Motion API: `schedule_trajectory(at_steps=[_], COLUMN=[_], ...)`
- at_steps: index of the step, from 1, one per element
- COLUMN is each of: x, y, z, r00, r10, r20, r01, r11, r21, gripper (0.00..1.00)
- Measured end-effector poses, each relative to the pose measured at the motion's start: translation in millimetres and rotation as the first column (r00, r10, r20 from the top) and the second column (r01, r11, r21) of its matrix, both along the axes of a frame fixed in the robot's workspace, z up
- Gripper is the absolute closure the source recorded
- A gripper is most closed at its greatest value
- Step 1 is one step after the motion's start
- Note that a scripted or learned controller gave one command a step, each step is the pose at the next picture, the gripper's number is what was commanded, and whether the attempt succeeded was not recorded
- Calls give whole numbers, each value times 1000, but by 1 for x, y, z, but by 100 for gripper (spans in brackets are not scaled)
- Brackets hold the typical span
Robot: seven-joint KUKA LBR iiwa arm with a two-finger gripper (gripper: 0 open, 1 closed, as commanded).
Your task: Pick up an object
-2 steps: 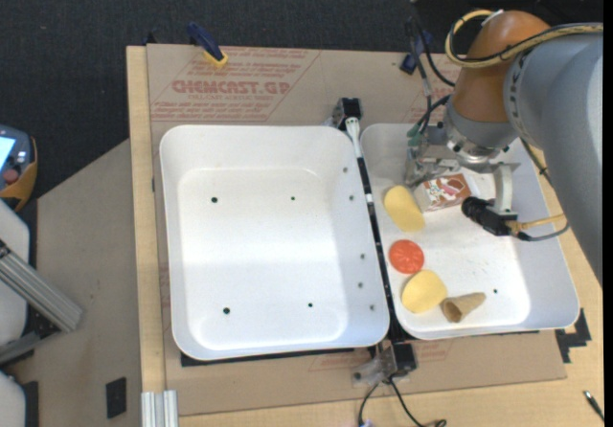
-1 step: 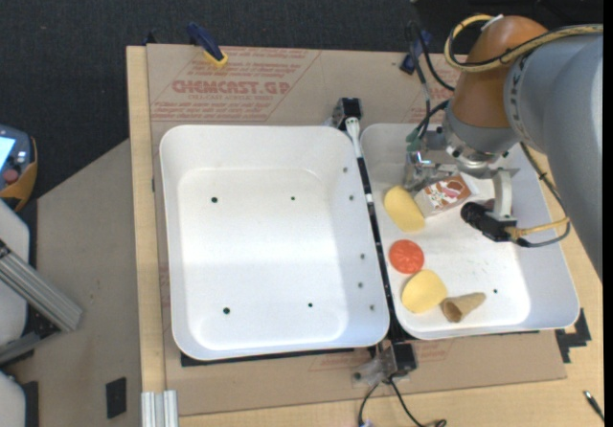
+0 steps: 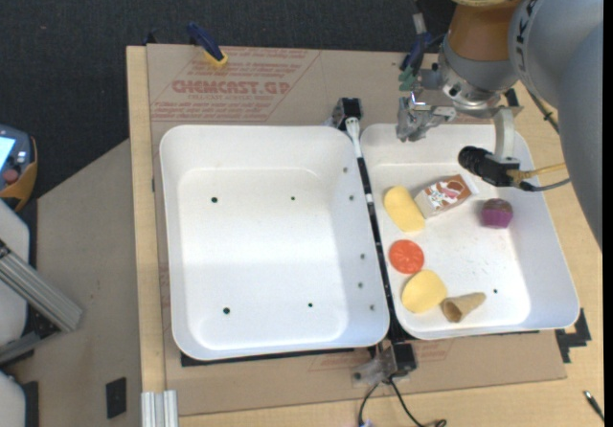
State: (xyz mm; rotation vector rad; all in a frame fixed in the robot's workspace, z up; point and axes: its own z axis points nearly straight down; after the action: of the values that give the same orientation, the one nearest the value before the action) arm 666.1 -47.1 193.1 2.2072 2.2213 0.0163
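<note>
Camera view looks down on the bench (image 3: 239,76) with two white bins side by side; the left bin (image 3: 192,224), well to the left of the fingers, offers wide bare floor; the right bin (image 3: 536,272) lies beneath and below the fingers, its objects bunched toward the shared rim, with open floor along its right side. The gripper (image 3: 414,128) hangs over the right bin's upper left corner, close to the far rim; its fingers (image 3: 406,131) grip nothing I can see, and whether they stand apart or together I cannot tell. Below them, apart from them: a yellow oblong (image 3: 403,209); a yellow lump (image 3: 422,291); a red-and-white packet (image 3: 444,193); a red disc (image 3: 406,256); a tan cone (image 3: 464,305); a purple piece (image 3: 496,213).
</note>
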Motion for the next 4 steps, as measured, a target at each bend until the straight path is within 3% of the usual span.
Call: schedule_trajectory(at_steps=[1,2,3,4], x=[-3,0,1,0], y=[57,124,194,218], z=[100,46,177,354], r00=[1000,1000,1000,1000], r10=[0,0,2,-2], r20=[-3,-20,3,8], r01=[0,0,-2,2], r11=[1000,1000,1000,1000], r21=[1,1,6,5], gripper=[100,100,100,100])
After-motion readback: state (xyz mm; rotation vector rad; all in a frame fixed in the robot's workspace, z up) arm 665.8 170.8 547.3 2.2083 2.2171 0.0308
